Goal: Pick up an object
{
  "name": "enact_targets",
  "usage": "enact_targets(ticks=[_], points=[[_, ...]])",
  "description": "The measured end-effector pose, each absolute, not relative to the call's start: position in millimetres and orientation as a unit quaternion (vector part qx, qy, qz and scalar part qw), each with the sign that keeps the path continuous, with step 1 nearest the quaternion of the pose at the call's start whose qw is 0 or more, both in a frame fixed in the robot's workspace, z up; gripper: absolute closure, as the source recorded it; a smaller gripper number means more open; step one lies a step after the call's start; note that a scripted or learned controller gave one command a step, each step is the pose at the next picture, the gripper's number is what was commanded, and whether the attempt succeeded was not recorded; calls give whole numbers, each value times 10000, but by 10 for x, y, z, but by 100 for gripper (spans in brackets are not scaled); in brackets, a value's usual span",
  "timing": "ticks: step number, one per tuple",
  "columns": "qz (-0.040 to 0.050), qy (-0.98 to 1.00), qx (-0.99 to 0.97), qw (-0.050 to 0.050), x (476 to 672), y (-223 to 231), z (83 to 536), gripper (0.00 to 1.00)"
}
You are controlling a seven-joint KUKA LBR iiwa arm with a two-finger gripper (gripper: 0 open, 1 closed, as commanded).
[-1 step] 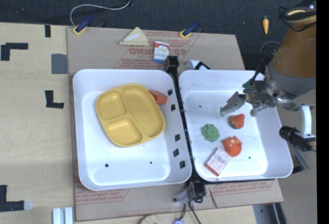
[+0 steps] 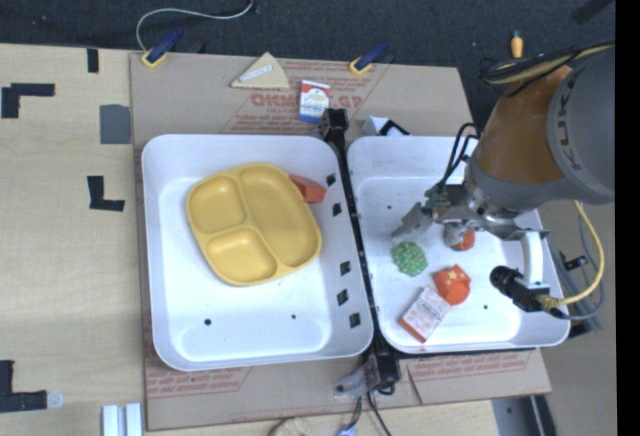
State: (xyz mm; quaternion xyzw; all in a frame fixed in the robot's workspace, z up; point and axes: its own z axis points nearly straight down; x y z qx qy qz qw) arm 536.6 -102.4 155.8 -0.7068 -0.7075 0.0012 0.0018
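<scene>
Lying in the right bin (image 2: 400, 169): a green broccoli piece (image 2: 409, 257), a red-orange toy (image 2: 452, 284), a small packet (image 2: 425, 313) and a round reddish piece (image 2: 461, 240). Hovering just above the reddish piece and beside the broccoli: the gripper (image 2: 440, 216), fingers spread somewhat, clasping nothing. Sitting in the left bin (image 2: 170, 324): a yellow divided plate (image 2: 253, 222), touching an orange piece (image 2: 312, 189). Resting on cardboard behind the bins: a small carton (image 2: 314, 101).
</scene>
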Motion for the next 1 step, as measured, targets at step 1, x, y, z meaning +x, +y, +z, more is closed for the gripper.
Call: enact_targets(ticks=[1], points=[[-5,-7075,-7067,-3,5427,-963,861,0]])
